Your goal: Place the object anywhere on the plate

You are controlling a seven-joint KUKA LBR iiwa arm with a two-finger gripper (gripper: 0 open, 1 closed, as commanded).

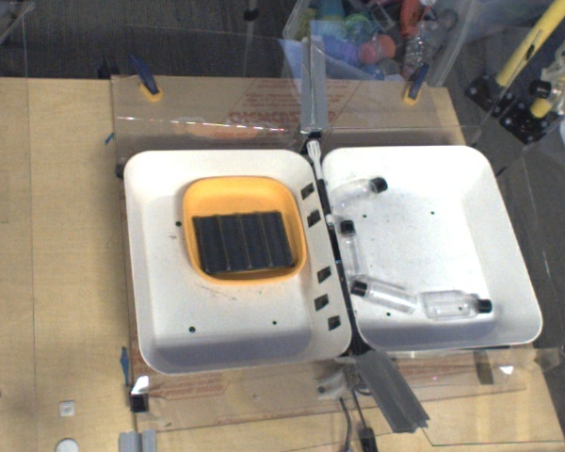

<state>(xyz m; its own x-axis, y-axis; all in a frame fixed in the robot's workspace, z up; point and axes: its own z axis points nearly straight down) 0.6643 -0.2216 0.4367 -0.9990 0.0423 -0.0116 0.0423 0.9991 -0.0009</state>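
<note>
An orange, square plate [241, 194] with rounded corners lies in the left white bin [155, 281]. A black, ribbed, rectangular object [243, 241] rests flat on the plate and covers most of its middle. In the right white bin [452, 224] lie several clear plastic bottles with black caps. One bottle [356, 192] is near the bin's back left corner, one [347, 243] runs along the divider, and two [388, 297] [450, 303] lie near the front edge.
A raised seam with black clips [318, 245] separates the two bins. A clear tub of colourful toys [377, 17] stands behind the bench. Yellow and black equipment [532, 59] sits at the top right. Blue clamps [149, 85] hold the back board.
</note>
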